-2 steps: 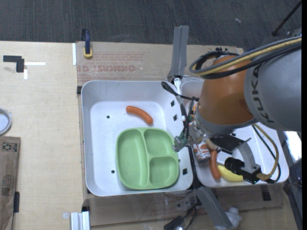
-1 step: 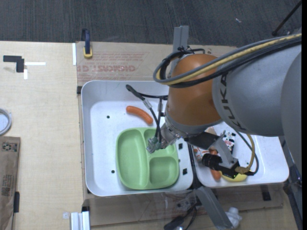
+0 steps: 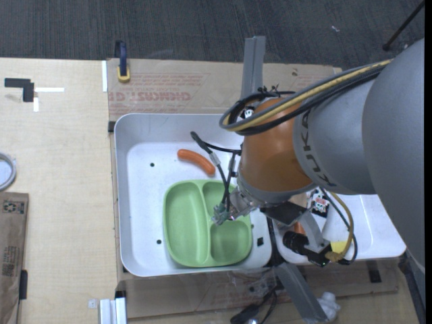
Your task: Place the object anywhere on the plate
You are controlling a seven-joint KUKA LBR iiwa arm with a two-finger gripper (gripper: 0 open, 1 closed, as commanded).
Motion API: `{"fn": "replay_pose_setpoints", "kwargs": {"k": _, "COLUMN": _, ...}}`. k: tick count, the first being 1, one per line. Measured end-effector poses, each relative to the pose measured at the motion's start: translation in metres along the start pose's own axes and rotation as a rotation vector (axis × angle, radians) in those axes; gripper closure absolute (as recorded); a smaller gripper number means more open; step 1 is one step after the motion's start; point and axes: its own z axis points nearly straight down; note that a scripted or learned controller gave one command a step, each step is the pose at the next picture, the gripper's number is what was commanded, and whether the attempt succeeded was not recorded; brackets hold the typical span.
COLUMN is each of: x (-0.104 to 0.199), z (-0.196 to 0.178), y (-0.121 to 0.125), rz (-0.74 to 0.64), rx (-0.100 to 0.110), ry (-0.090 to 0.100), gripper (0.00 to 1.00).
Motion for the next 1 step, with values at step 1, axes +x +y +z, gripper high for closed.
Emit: {"fn": "replay_pose_setpoints", "kwargs": {"k": 1, "x": -0.0002, "z": 0.0, "y": 0.0, "rz": 0.0, "rx": 0.0, "ry": 0.0, "gripper": 0.0}}
